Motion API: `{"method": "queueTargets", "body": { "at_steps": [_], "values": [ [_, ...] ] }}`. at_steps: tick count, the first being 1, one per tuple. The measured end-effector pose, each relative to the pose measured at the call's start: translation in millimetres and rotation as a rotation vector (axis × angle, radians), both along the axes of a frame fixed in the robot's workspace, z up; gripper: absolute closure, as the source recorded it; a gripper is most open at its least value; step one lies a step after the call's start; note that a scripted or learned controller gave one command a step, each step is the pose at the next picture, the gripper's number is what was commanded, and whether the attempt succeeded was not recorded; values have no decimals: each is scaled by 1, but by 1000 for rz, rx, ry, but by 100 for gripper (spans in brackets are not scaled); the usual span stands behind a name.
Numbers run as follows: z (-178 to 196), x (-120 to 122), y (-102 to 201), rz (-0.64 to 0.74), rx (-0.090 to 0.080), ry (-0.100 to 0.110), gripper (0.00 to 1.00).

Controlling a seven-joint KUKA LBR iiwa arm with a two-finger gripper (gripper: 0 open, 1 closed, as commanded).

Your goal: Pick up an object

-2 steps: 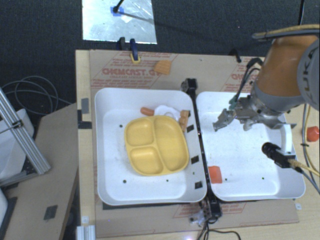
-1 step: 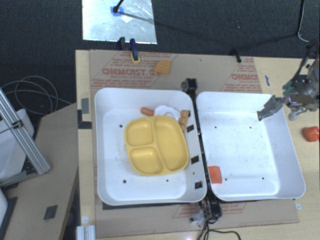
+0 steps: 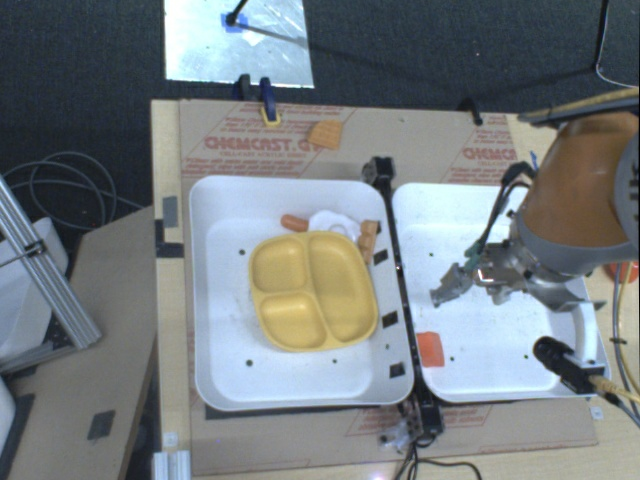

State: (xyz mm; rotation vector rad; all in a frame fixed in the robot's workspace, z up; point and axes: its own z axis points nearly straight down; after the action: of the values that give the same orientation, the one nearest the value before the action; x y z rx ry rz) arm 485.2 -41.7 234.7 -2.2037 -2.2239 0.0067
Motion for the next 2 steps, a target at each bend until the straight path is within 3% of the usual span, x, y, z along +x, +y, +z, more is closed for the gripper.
{"method": "queueTargets", "body": {
  "at_steps": [1, 2],
  "values": [
    [75, 2, -82, -14, -10, -20, 0],
    [23, 2, 24, 4, 0, -9, 0]
  ]
}}
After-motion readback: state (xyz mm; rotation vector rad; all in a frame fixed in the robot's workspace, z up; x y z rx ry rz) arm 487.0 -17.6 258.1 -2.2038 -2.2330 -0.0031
